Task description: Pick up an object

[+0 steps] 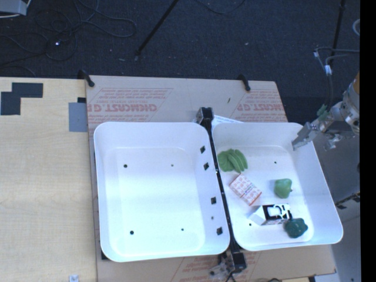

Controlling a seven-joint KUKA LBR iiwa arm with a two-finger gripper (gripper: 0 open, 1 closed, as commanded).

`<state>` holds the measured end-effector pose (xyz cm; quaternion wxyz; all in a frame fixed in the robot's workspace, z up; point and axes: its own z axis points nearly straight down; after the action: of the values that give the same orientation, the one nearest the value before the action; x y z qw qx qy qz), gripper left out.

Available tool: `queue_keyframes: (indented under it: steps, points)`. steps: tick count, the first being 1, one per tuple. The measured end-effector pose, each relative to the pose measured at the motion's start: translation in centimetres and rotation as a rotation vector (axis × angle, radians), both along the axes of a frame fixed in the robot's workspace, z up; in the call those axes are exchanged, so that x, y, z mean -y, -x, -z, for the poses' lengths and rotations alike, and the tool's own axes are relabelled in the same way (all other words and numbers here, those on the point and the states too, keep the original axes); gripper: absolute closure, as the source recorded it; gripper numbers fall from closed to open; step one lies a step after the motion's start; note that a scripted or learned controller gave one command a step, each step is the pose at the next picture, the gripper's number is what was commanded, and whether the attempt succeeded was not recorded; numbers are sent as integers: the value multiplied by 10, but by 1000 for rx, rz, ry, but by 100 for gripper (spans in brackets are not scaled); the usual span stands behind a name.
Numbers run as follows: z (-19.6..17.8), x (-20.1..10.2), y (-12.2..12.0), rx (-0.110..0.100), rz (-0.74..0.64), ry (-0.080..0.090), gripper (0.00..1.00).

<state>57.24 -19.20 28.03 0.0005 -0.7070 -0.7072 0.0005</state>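
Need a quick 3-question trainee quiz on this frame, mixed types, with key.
1. True or false: the gripper is over the left bin.
2. Which thing in the right bin lies nearest the divider between the bins? A) green bundle B) light green lump C) dark green lump
3. Fill in: the black-and-white carton lies right beside the ____ green lump.

Key
1. False: it sits at the right bin's upper right rim.
2. A.
3. dark.
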Motion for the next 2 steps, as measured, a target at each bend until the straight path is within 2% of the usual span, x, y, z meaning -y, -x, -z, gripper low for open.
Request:
queue_keyframes:
  steps: [1,2]
  points:
    - [135,-28,-16,-13,-3,-5,0]
    - [196,-31,-10,-3,2,-1,0]
